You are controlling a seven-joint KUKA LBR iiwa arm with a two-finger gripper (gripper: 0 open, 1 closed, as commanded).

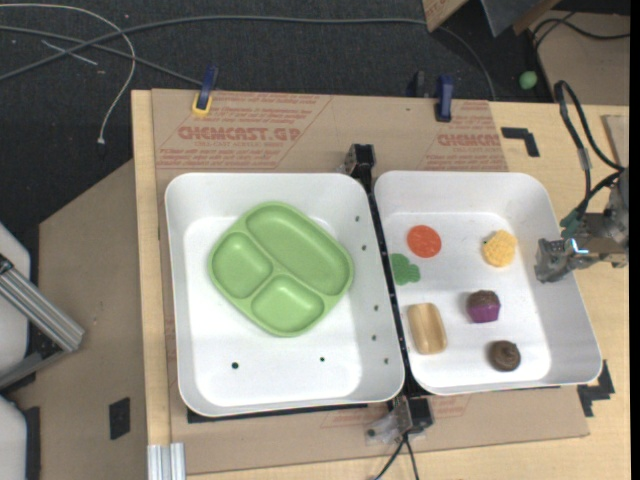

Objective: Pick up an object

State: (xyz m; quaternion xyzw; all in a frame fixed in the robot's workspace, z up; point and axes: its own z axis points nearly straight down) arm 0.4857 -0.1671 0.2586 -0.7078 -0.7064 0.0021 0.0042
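The right bin holds several small toy foods. An orange-red round piece lies near its middle back, with a yellow lumpy piece to its right. A small green piece sits by the left wall. In front of these lie a purple piece, a tan bread-like block and a brown lump. My gripper hangs at the bin's right rim, just right of the yellow piece and apart from it, with nothing seen in its grasp.
The left bin carries a green divided plate. Both bins rest on a cardboard sheet held by two blue clamps at the back. Cables run along the right side near the arm.
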